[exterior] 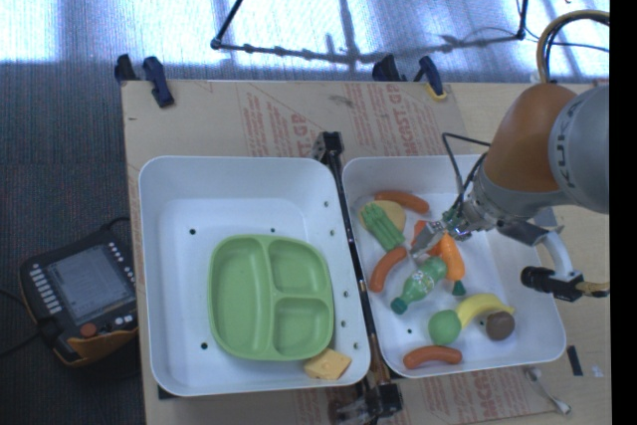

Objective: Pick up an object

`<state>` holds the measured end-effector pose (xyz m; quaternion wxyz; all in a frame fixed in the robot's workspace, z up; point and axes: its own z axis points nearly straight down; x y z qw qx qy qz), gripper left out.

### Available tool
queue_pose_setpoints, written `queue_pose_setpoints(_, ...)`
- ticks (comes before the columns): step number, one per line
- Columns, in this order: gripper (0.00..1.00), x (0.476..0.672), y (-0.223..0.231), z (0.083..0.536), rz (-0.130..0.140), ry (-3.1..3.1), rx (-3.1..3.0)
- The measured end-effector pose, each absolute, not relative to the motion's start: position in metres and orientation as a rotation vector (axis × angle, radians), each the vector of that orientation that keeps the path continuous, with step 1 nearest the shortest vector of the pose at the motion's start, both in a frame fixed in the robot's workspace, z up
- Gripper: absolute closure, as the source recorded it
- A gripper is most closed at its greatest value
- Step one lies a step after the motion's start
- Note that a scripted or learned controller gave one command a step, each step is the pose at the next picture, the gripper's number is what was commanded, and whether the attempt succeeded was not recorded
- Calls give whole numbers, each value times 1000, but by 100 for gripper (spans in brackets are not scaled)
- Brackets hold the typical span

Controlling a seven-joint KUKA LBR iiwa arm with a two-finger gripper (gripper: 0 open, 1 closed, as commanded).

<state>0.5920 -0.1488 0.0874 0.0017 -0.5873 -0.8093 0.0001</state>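
My gripper (434,240) is low inside the right bin (537,333), in the middle of a pile of toy food. Just under and beside it lie an orange carrot (454,259) and a green bottle (418,284). A red sausage (388,268) lies to its left, next to a green ridged vegetable (379,225). Another sausage (402,201) rests at the back on a yellow piece (392,214). Nearer the front are a green ball (445,325), a banana (480,308), a brown piece (500,325) and a third sausage (433,355). Nothing is visibly lifted.
The left bin (169,214) holds a green divided plate (271,296) and a yellow cheese wedge (327,365) at its front right corner. A black clamp (333,149) sits where the bins meet. A pendant (80,299) lies off the bench at left.
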Motion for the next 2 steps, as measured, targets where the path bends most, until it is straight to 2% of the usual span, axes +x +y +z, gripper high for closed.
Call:
queue_pose_setpoints(1, 100, 592, -149, 98, -1, -2535, -1849)
queue_pose_setpoints(2, 100, 551, -135, 209, -2, -2525, -1871)
